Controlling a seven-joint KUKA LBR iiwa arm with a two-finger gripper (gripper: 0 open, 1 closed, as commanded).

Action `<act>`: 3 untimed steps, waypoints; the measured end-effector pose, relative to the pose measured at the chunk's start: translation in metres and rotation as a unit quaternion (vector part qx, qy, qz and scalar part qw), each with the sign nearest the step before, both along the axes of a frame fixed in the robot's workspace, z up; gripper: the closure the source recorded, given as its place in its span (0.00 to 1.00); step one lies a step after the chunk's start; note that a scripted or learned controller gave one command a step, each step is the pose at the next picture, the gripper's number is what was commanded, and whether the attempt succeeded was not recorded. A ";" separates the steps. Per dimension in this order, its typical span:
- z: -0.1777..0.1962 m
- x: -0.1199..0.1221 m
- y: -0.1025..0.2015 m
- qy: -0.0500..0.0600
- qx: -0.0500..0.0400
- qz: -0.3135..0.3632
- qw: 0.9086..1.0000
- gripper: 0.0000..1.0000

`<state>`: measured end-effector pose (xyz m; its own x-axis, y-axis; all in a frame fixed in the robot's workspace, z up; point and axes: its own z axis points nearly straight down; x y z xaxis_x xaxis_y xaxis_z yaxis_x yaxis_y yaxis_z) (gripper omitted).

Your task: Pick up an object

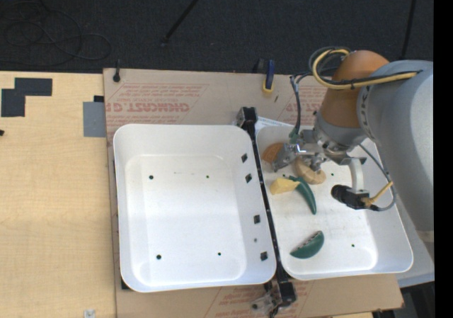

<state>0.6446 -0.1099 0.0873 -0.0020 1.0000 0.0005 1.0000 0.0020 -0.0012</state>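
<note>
From above, the bench (56, 189) is pale wood-grain board, and on it lies a brown cardboard sheet (177, 100) printed with red lettering, seen upside down and too small to read. Two shallow white plastic bins with rounded corners sit on the cardboard, touching along a black clipped seam. The left bin (131, 239) has a smooth floor with small dark dots.

The right bin (382, 256) holds several small things. A tan rounded piece (272, 153) lies near its far left corner, a yellow wedge (284, 185) just beside a curved dark-green pod (308, 198) near the middle, and a teal crescent slice (308, 246) toward the near edge.

The grey arm's gripper (306, 154) is low over the far part of the right bin, just above a beige rounded object (311, 173). Whether the pincer is spread or closed cannot be told.
</note>
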 end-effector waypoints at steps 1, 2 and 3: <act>0.000 -0.002 0.017 0.001 0.000 0.000 1.000 0.00; 0.010 -0.002 0.016 0.002 0.000 0.001 1.000 1.00; 0.074 -0.017 0.028 -0.001 0.000 0.000 1.000 1.00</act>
<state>0.6274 -0.0817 0.1610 -0.0024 1.0000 0.0005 1.0000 0.0024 0.0007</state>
